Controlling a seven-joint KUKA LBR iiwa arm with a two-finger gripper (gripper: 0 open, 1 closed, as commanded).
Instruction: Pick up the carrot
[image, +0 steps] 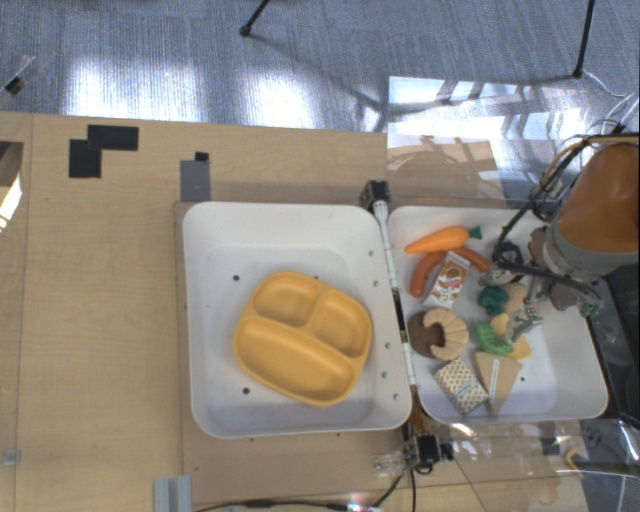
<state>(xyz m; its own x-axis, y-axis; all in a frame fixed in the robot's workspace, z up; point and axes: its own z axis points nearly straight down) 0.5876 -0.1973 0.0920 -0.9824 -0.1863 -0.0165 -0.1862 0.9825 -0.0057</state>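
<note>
From the patterned packet (460, 384) at the right bin's (560, 400) near edge, past the gripper (527, 320), whose state cannot be told, to the carrot (437, 240) at the far left corner: probably light, rigid, slick plastic, best gripped mid-body across its width; no legible writing.
</note>
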